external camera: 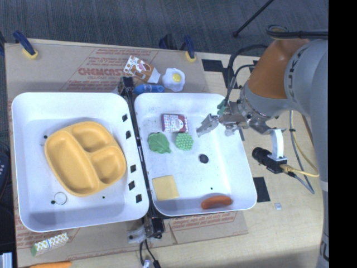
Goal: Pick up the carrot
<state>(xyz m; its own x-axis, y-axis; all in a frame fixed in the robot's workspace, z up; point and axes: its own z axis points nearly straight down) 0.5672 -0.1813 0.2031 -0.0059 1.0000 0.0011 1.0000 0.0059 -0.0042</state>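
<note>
We find the gripper (207, 125) open and empty, with the orange elongated plastic carrot (216, 202) well apart toward the bin's near wall, its long axis lying along that wall.

Even, bright overhead light. White bins (184, 102) near clipping, mild glare on the floors, soft shadows along the inner walls. Overall slightly soft and low-res; arm (290, 77) edges blurred. Dark carpet (139, 10) underexposed.
</note>
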